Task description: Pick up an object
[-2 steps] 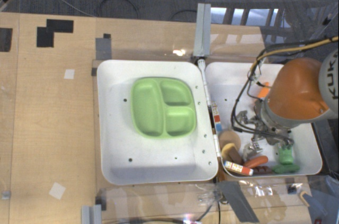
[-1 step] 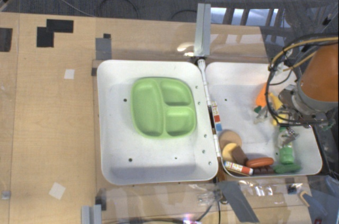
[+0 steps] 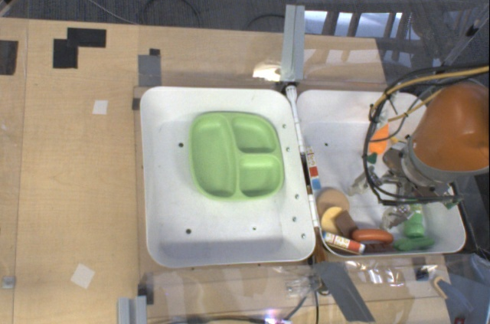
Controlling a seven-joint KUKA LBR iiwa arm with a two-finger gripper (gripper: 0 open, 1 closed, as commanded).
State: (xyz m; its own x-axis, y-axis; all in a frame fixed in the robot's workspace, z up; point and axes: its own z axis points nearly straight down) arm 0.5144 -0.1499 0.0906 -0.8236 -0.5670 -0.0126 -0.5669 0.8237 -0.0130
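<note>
The end effector [image 3: 400, 214] hangs low in the right white bin [image 3: 337, 123], just beside a green plastic block [image 3: 414, 229]; its grip state cannot be determined. Recommended: centre over the block, descend vertically, avoiding the adjacent red sausage-shaped toy [image 3: 371, 236].

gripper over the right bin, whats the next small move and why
Probably a short descent onto the green object. The gripper sits low in the right bin, right beside that piece, near the red sausage-shaped item. Nothing shows between its fingers, so no grasp is confirmed.
</note>
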